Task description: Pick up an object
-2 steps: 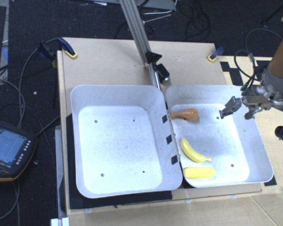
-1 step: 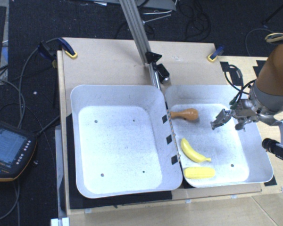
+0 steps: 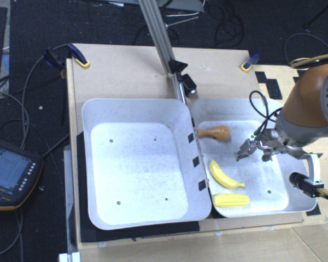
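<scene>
While nothing is sitting between its fingers, the gripper [image 3: 246, 152] is hovering over the right bin [image 3: 295, 203], fingers looking slightly spread and empty. Nearest the camera, a yellow block [image 3: 231, 201] is lying by the front wall; just behind it the banana [image 3: 225, 176] is resting at a slant, close below the gripper. Farther back, a brown pear-shaped object [image 3: 214, 133] is lying near the divider. Descending squarely across the banana's narrow middle is probably giving the surest grasp.
</scene>
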Controlling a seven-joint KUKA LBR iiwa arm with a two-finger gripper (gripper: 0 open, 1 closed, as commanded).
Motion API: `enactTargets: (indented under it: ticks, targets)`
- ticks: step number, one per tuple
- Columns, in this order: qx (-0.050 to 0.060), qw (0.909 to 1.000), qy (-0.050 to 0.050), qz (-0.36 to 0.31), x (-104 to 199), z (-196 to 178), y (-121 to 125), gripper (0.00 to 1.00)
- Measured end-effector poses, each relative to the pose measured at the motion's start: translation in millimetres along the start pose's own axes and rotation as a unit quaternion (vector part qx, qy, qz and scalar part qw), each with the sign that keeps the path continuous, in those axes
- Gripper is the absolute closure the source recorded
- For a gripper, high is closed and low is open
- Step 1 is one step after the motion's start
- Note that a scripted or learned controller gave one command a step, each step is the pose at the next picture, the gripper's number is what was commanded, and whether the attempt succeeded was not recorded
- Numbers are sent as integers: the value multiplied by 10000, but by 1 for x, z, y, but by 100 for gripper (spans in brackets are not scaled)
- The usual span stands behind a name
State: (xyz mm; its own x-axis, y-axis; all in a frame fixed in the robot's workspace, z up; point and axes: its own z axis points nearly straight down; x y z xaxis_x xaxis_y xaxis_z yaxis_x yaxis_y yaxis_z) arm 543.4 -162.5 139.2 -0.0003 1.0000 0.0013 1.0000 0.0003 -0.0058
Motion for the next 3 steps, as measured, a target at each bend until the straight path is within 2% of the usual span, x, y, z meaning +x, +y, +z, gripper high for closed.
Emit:
enactTargets:
  ticks: [1, 2, 3]
  targets:
    - [-13, 10000, -4, 1, 0, 46, -1, 0]
    - [-30, 10000, -7, 3, 0, 34, 0, 100]
    - [-56, 10000, -13, 0, 0, -27, -4, 100]
